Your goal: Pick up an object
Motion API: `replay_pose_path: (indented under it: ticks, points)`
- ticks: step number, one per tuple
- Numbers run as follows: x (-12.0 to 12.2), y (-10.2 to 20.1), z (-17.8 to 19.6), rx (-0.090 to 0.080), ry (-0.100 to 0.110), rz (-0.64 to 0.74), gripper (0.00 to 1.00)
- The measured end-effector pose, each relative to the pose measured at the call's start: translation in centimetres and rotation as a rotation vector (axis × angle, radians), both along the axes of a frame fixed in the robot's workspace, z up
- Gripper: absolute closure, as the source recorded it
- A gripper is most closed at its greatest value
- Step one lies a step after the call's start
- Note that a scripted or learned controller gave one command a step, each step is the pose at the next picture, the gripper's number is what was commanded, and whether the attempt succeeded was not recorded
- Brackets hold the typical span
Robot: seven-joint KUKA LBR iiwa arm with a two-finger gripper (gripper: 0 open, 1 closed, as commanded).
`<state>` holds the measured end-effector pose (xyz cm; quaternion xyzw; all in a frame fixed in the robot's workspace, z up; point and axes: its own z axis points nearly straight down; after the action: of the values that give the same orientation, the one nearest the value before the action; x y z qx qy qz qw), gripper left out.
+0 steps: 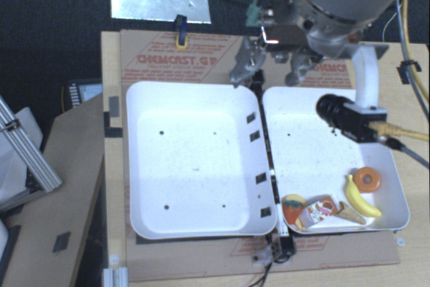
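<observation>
Hanging spread and empty above the bins' far edge, the jaws (271,69) sit well apart from the banana (361,198), doughnut (367,178) and toys clustered at five o'clock in the right bin (302,144); descend squarely over one piece.

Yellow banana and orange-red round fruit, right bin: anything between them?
Camera view: a small red-and-white packet and a tan cone-shaped piece lie between the yellow banana and the orange-red round fruit.

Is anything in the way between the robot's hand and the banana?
Nothing visible blocks it. The end effector hangs above the bins' far edge; the banana lies in the right bin's near corner, bare floor between. An orange ring touches the banana's far end.
</observation>
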<state>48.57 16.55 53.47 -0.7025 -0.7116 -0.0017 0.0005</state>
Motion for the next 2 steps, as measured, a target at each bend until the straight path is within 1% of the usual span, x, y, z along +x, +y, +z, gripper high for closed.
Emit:
replay_pose_path:
  ticks: [1,2]
  points:
    - [0.0,6.0,0.0,0.000,-0.001,-0.003,0.00]
    - [0.0,6.9,-12.6,-0.008,0.013,-0.008,0.00]
